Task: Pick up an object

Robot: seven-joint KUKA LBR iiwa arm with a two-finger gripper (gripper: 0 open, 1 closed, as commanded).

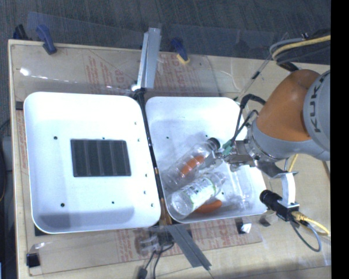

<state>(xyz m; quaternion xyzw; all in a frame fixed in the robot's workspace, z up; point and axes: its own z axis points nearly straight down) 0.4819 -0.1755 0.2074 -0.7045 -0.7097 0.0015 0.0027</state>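
In the right bin [180,118] lie two clear plastic bottles. The upper bottle [189,163] has orange contents and a black cap [213,142] that points up and to the right. Just below it lies the lower bottle [198,193], which carries a white label, with an orange piece [212,206] at its lower side. My gripper [231,154] is low over the bin's right half, right beside the upper bottle's cap. The wrist body hides what lies directly under it.
The left bin [41,127] holds a black ribbed rectangular pad [100,157] near its middle. A metal bar [148,57] stands between the bins at the back. Cables and a black connector [273,201] hang by the right bin's right edge.
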